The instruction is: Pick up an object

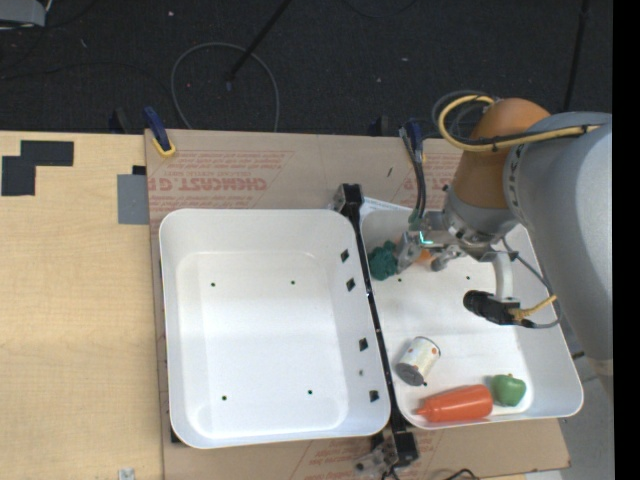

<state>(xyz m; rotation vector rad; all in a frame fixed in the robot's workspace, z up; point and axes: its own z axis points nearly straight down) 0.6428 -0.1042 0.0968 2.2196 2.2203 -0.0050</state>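
Note:
My gripper [424, 248] is down in the upper left part of the right bin [548, 368], below the orange-banded wrist. Just left of it, against the bin's left wall, lies a teal green object [383, 261]. A small orange item [441, 260] shows right beside the gripper, partly hidden by it. Farther forward in the same bin lie a white and grey cup [418, 358] on its side, an orange carrot [455, 404] and a small green fruit [508, 389].
The left bin [180, 268] sits beside the right one, with a black divider rail [365, 298] between them. A black piece on a yellow cable [492, 306] hangs off the arm over the right bin. Cardboard lies beneath both bins.

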